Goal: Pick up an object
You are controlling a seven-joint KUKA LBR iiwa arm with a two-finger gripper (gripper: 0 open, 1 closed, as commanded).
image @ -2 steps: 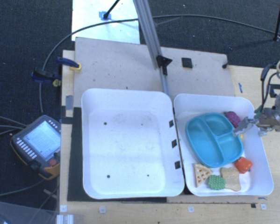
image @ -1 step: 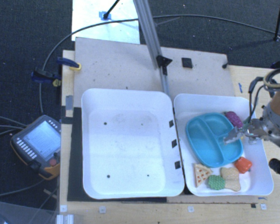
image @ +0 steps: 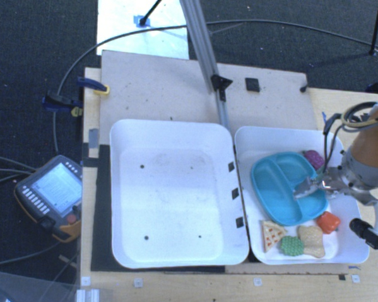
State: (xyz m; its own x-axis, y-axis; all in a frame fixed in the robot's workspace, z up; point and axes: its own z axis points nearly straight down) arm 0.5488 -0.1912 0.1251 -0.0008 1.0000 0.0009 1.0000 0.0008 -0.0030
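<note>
The right bin holds a blue divided plate, tilted toward the bin's middle. A purple item peeks out behind the plate's far right corner. Along the bin's near side lie a pizza-slice toy, a green knobbly item, a tan biscuit-shaped item and an orange-red item. My gripper reaches in from the right and sits low over the right part of the blue plate, touching or just above it. Nothing is visibly held.
The left bin stands beside the right one, with black clips along the shared wall. A metal pole slants over the back board. A teach pendant and cables lie on the floor at left.
</note>
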